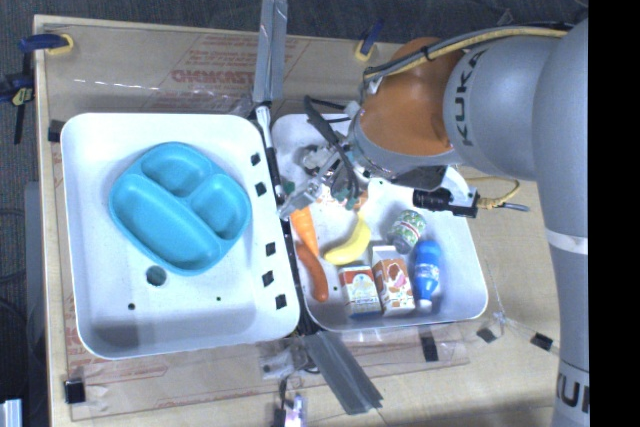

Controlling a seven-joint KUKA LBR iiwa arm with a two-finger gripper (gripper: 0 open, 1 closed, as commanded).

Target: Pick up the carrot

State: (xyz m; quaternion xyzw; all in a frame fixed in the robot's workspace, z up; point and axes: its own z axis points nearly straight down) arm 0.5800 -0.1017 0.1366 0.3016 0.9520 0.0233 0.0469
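Observation:
The carrot [309, 252] is orange and long. It lies along the left wall of the right bin [470, 300], running from near the gripper down toward the front. My gripper [316, 180] hangs over the back left part of that bin, just above the carrot's upper end. Whether it touches the carrot is not clear. Nothing is visibly held. The orange wrist band and grey arm cover the bin's back right part.
Right of the carrot lie a banana [350, 241], two juice cartons [378, 286], a blue bottle [427, 273] and a green can [407, 228]. The left bin [100, 315] holds a blue divided plate [180, 205] and a small green item [155, 277].

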